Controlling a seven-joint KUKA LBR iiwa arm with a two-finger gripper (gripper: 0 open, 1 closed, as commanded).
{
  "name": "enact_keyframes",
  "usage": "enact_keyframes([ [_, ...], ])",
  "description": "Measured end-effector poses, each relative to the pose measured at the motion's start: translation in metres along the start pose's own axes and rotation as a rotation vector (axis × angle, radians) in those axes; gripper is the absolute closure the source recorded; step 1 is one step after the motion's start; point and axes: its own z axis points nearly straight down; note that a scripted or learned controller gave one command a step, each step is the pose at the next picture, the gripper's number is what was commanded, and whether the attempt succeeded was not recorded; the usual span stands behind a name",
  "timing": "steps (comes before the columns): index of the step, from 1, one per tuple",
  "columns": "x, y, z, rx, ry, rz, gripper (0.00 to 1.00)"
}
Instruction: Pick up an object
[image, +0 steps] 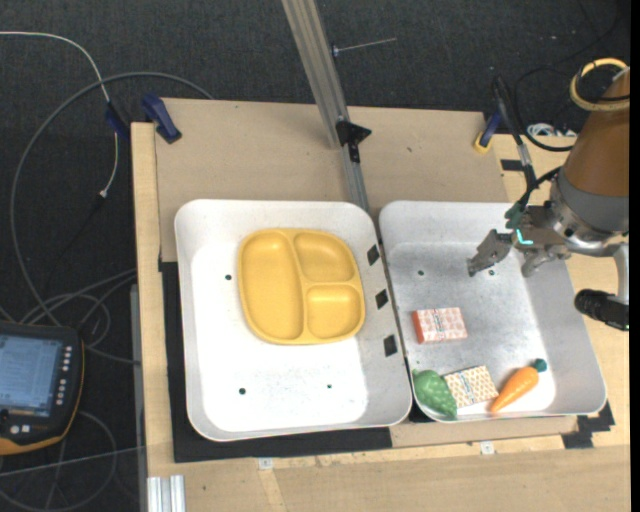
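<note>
Carrot (516, 388), orange plastic and tapered, lies at the frame's lower right beside a patterned box (470, 386), print unreadable. Pincer (512, 254) hovers spread, pinching nothing.

The worktop (270, 140) is a flat, light brown board with dark carpet all around it. Two shallow white bins sit on it side by side, touching in the middle. The left bin (210, 390) and the right bin (580, 385) both rest on a black mat (280, 440) that peeks out along their front edges and on the left side. Two blue clamps grip the back of the worktop, one at the far left corner (160, 118) and one near the far right corner (489, 130). A grey metal bar (322, 70) comes down at a slant from the back and meets the worktop where the two bins join.
</note>
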Motion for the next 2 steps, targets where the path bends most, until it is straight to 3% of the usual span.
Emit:
enact_keyframes([
  [2,0.005,0.008,0.109,0.007,0.001,0.001,0.0],
])
